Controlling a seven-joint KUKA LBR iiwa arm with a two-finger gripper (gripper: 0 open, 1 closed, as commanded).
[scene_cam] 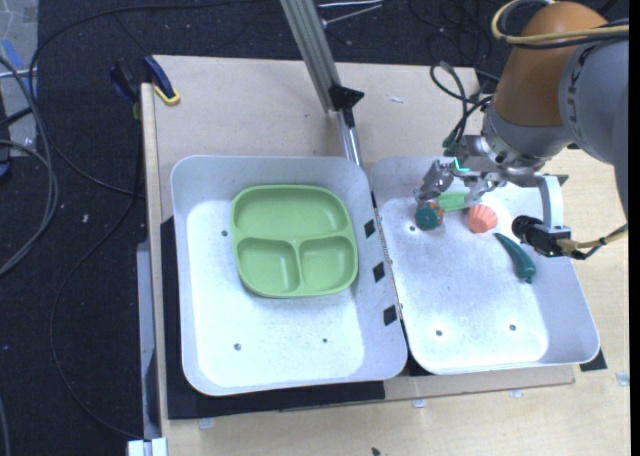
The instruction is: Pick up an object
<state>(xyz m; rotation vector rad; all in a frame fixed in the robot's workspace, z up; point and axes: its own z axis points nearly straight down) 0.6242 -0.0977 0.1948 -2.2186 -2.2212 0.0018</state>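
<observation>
The gripper hung low over the small teal toy at the upper left of the right bin, couldn't tell how it was set, and with the orange piece close by I figured it could knock things aside instead of grabbing.

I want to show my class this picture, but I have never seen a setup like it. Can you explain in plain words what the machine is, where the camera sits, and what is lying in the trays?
The camera is fixed above a bench and looks down at a slant. The grey and orange shape at right is a robot arm; at its end is a gripper, a two-finger claw for picking things up. Two shallow white bins sit side by side. The left bin holds a green divided plate. The right bin holds small toys: a green and red piece just below the gripper, an orange one, and a dark green one. I cannot tell whether the claw grips anything.
</observation>
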